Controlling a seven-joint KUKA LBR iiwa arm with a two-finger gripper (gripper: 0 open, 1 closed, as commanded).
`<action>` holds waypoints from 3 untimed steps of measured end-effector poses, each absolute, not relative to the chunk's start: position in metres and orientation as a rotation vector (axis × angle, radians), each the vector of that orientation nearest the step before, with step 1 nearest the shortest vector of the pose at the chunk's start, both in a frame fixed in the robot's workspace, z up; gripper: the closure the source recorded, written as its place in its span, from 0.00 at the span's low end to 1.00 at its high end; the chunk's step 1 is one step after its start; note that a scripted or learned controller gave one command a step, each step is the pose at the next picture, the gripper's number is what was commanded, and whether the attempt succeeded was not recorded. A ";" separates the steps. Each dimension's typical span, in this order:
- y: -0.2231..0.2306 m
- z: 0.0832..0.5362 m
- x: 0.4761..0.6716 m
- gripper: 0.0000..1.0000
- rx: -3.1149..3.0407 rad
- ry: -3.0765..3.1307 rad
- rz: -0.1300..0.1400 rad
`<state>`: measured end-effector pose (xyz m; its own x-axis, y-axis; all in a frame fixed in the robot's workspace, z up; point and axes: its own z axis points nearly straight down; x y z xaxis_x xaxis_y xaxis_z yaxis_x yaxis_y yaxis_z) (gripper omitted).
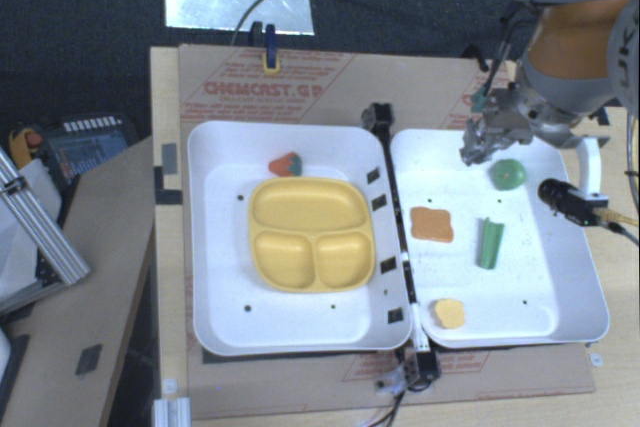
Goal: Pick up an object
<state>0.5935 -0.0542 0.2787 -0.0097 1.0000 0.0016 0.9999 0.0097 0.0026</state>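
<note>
Nothing is sitting between the gripper (474, 153) fingers yet; green ball (507, 174) waiting just beside, needing centring before closing.

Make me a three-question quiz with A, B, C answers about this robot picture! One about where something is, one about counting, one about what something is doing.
1. Where does the yellow tray lie?
A. in the left bin
B. in the right bin
C. on the floor

2. How many loose things lie in the right bin?
A. one
B. four
C. seven

3. What is the gripper doing?
A. resting on the yellow tray
B. hanging near the green ball
C. touching the yellow piece

Answers: 1 A, the tray fills the left bin. 2 B: green ball, orange slice, green stick, yellow piece. 3 B, it hangs just left of the ball.
</note>
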 end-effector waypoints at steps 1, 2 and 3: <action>-0.012 0.263 0.590 1.00 2.212 2.230 0.003; 0.041 0.264 0.588 1.00 2.210 2.232 0.005; 0.099 0.252 0.596 1.00 2.211 2.233 0.004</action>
